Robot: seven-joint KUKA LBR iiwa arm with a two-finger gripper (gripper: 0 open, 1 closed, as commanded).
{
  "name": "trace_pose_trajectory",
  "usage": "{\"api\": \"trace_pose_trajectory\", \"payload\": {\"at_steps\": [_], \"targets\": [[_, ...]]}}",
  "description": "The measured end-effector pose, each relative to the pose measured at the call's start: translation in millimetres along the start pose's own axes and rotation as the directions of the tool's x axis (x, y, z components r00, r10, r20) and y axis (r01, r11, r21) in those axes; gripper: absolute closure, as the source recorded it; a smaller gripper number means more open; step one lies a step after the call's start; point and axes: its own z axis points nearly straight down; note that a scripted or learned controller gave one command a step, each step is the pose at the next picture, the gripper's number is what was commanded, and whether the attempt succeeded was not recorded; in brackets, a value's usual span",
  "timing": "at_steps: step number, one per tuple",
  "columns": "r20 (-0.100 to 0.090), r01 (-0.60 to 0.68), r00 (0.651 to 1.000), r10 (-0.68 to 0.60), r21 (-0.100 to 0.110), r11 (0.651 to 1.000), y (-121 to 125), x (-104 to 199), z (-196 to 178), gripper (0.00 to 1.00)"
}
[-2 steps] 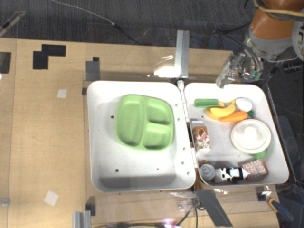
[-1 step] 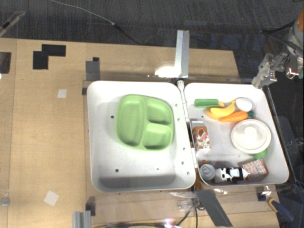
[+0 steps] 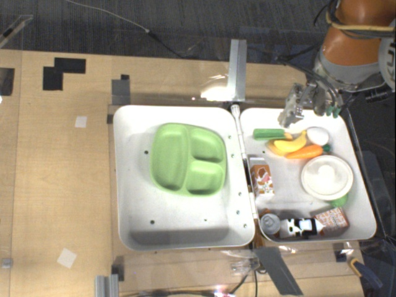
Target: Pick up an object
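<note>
My gripper (image 3: 291, 114) hangs over the back edge of the right bin (image 3: 362, 184), just above and behind a green stick-shaped piece (image 3: 268, 133). Nothing shows between its fingers. In front of it lie a yellow banana (image 3: 288, 145), an orange carrot (image 3: 304, 153) and a small white round object (image 3: 317, 135). A white bowl (image 3: 327, 176) sits at the bin's right side. A brown snack packet (image 3: 262, 179) lies by the left wall. Along the front wall lie a dark bottle (image 3: 291, 226) and a red carton (image 3: 330, 218).
The left bin (image 3: 133, 221) holds a green divided plate (image 3: 187, 158). A metal post (image 3: 237, 73) stands behind the seam between the bins. The arm's orange band and grey wrist (image 3: 356, 39) loom over the bench's back right corner.
</note>
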Motion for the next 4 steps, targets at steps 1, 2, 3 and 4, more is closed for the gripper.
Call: {"api": "trace_pose_trajectory", "payload": {"at_steps": [1, 2, 3, 4], "targets": [[0.006, -0.010, 1.000, 0.010, 0.009, 1.000, -127.2, 67.4, -31.9, 1.00], [-0.001, 0.196, 0.981, -0.196, 0.003, 0.981, -139.5, 55.5, 53.2, 1.00], [0.011, 0.003, 1.000, -0.003, 0.004, 1.000, -119.0, -46.6, -19.0, 1.00], [0.002, 0.014, 1.000, -0.014, -0.001, 1.000, -14.1, -16.5, 13.1, 1.00]]}}
